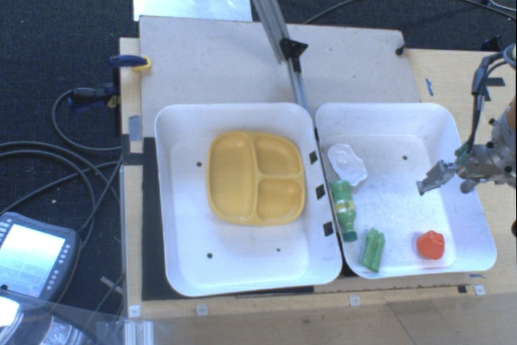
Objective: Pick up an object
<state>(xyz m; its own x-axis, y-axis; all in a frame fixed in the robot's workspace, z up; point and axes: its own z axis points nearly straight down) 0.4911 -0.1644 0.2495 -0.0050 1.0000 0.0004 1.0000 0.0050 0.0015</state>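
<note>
My gripper [449,182] hangs over the right side of the right bin [388,115], its fingers apart with nothing between them. An orange-red lumpy object [431,245] lies below it near the bin's front right corner. A small green piece [373,249] rests at the front edge. A green bottle [344,210] lies along the bin's left wall. Behind the bottle sits a clear crumpled plastic piece [347,163]. All of these lie apart from the gripper.
The left bin [178,198] holds a yellow divided plate [257,178]. A slanted metal pole [266,0] comes down from the top to the gap between the bins. Cables and a teach pendant [32,254] lie off the bench at the left.
</note>
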